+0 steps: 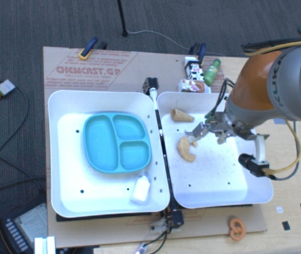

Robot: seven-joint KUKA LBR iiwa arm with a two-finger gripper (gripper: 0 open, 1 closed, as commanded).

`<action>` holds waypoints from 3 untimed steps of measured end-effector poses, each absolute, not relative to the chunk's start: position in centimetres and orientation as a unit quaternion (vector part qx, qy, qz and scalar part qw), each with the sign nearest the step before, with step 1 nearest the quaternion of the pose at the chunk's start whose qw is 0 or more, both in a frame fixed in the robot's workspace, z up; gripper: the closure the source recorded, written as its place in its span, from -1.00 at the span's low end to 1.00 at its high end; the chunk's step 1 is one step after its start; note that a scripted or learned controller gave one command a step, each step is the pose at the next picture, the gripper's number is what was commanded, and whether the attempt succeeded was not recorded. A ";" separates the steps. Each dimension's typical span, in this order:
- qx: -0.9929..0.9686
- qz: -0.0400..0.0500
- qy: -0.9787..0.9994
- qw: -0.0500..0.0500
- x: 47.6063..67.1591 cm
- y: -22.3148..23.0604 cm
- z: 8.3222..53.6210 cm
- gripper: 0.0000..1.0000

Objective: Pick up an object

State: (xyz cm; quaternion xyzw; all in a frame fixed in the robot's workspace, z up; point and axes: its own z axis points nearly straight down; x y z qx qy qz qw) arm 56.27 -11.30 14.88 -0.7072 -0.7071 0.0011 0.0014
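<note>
Over the right bin (256, 192), the arm (269, 86) reaches in from the right and slants down, its gripper (207, 131) low with fingers apart, clamping nothing. Bare white floor lies open below and to the right of the gripper. Just beside its left fingertip lies a curved tan croissant (186, 148), with a small cone (181, 115) near the bin's upper rim.
</note>
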 end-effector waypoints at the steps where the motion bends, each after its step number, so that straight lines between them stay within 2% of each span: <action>1: -0.707 -0.001 -0.707 -0.002 53.8 -10.1 8.8 -1.00; 2: -0.708 -0.002 -0.706 -0.004 53.9 -10.3 9.8 1.00; 3: -0.707 0.000 -0.707 -0.001 63.3 -10.9 12.3 1.00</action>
